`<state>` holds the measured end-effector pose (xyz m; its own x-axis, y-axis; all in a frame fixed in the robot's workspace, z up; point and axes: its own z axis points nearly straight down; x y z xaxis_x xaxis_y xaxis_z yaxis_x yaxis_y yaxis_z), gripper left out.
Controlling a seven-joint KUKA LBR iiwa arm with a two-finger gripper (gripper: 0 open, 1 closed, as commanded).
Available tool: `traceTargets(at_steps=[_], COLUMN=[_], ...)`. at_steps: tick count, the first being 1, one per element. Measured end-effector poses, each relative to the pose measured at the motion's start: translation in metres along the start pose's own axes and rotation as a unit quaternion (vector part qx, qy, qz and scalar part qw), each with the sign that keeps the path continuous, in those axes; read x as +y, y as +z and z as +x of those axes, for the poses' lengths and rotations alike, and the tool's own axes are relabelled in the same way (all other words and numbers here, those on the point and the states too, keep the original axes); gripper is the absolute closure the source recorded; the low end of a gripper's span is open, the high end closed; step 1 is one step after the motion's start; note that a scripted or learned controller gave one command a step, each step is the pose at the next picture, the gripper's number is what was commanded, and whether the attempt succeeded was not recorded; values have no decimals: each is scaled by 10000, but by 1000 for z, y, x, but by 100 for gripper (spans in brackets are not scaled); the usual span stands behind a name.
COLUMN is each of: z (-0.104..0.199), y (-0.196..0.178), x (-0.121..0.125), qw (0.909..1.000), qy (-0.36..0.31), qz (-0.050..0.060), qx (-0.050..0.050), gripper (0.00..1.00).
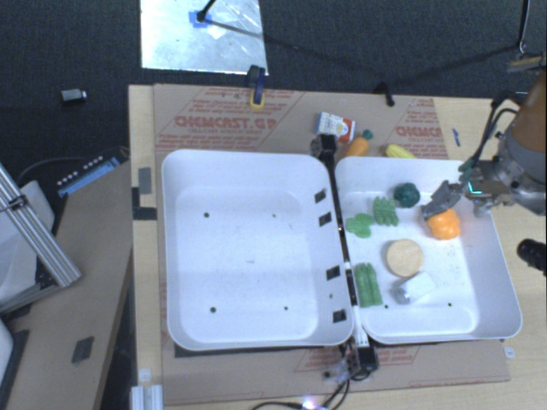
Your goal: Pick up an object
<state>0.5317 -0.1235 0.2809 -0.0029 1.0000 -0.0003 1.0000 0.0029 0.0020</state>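
The right bin (487, 310) holds several small items. An orange fruit-like piece (444, 225) lies near its upper right. A dark green ball (407, 195), two green leafy pieces (385, 210) (360, 225), a tan round disc (403, 257), a green ribbed stalk (367, 284) and a white-grey block (414, 290) lie around it. My gripper (442, 202) reaches in from the right and hangs just above the orange piece, its grey fingers pointing down-left. No item shows between them.
The left bin (248, 246) sits beside the right one, joined by a black-clipped divider (340, 246). Behind the bins on the cardboard lie a yellow piece (398, 152), a small orange piece (357, 146) and a white-red carton (335, 125).
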Motion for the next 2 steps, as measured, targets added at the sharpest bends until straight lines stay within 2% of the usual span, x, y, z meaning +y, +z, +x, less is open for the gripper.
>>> traceTargets(at_steps=[1,2], z=[83,78], y=[100,86], x=[37,36], qw=[10000,10000], qy=[-37,-2], qz=[10,-6], qx=[13,2], gripper=[0,100])
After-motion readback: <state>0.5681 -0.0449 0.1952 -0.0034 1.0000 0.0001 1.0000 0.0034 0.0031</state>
